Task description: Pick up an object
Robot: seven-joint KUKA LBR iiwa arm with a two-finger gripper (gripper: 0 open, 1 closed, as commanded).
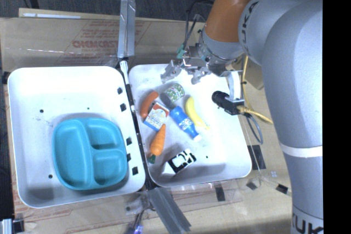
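My end effector point(185, 67), fingers spread with nothing between, hovers above the small round can point(175, 91): light, rigid, slick-sided, best pinched across its body.

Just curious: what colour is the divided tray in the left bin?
Light blue tray, clear in the camera view.

We see the scene brightly and evenly lit from above. The white bins point(33, 90) glare almost to blankness, washing out their inner walls. Soft shadows pool along each bin's near wall and under the blue tray point(88, 153). Focus is fair, though small labels stay unreadable and slightly soft.
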